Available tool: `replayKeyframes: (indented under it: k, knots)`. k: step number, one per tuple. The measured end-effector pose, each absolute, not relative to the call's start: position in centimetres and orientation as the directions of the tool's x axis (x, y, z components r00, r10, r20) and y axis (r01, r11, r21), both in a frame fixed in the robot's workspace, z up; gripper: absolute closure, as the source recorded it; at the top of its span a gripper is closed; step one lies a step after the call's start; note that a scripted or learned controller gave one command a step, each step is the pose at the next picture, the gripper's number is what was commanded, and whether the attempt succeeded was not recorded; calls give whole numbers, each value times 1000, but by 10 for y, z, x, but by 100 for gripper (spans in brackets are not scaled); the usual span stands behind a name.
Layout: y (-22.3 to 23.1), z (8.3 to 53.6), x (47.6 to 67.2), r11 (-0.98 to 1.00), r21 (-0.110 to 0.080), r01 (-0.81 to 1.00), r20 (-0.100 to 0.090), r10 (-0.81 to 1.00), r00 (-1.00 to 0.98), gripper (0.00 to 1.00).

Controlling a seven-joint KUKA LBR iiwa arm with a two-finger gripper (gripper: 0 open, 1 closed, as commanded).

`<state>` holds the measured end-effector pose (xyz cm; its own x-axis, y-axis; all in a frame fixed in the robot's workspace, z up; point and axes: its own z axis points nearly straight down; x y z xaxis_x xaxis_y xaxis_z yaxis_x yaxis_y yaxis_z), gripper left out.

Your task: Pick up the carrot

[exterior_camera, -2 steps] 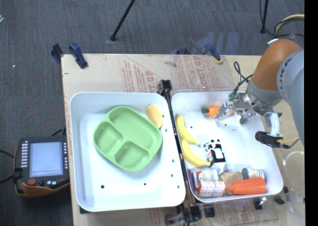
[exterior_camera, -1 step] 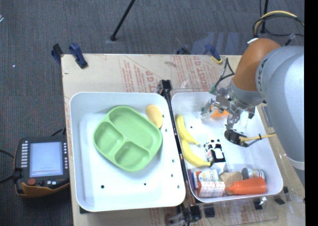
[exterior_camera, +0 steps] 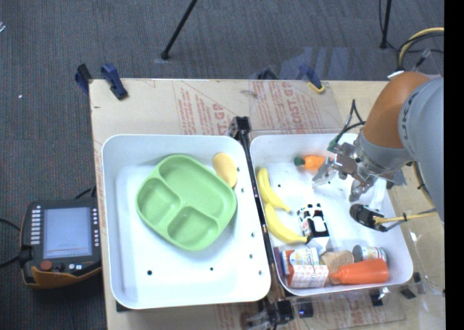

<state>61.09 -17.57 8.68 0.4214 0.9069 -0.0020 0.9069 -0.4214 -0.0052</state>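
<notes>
The carrot is a small orange piece with a green tip, lying near the back wall of the right bin. My gripper hangs just to its right, low over the bin floor. Its two fingers are spread open, one finger close beside the carrot's right end, the other further right. Nothing sits between the fingers, and the carrot rests on the bin floor outside them.
Two bananas lie along the right bin's left side, with a black-and-white toy cow beside them. A carton, orange bottle and can crowd the front. The left bin holds a green divided plate and a yellow fruit.
</notes>
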Motion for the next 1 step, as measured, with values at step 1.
replayKeyframes:
  k: [1]
  knots:
    - [-173, 85, 637, -628, -29, 777, -13, 778, 628, 0]
